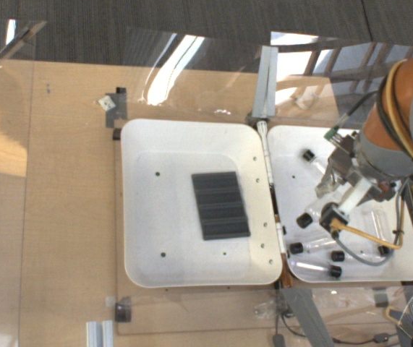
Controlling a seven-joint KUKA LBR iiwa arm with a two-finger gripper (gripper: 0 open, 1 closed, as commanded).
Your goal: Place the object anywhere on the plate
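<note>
A dark grey ribbed plate (220, 205) lies flat in the middle of the left bin (148, 259). The right bin (293, 143) holds several small clear vials with black caps: one near its back (308, 154), one at mid-left (304, 220), and a cluster along the front (314, 246). One of these vials lies on its side at the front edge (314, 267). My gripper (335, 173) hangs low over the middle of the right bin, close to the vials. Nothing can be seen between its fingers.
A raised rim (270, 194) divides the two bins. A grey metal post (265, 85) stands behind that rim. The arm's grey and orange body (401, 121) covers the right bin's back right corner. Bare white floor surrounds the plate.
</note>
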